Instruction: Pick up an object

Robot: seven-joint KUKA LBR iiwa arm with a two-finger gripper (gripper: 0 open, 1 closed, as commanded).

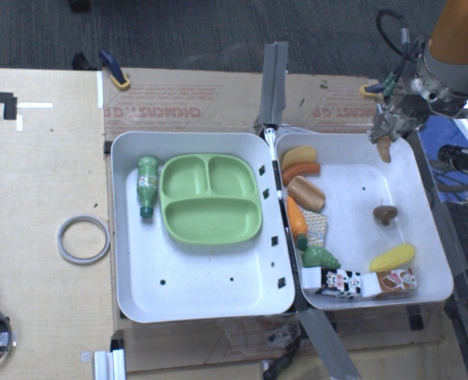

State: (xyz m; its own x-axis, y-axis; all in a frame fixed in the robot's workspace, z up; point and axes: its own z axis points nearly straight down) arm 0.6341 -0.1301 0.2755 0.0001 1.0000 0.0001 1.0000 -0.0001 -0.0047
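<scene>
So far nothing looks picked: the gripper (386, 139) hovers over the right bin's (424, 291) far right corner, its grip state unclear, with the toys unlifted.

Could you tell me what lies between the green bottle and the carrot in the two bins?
In the camera view, the green divided plate lies between the green bottle and the carrot, followed by the adjoining bin walls.
</scene>
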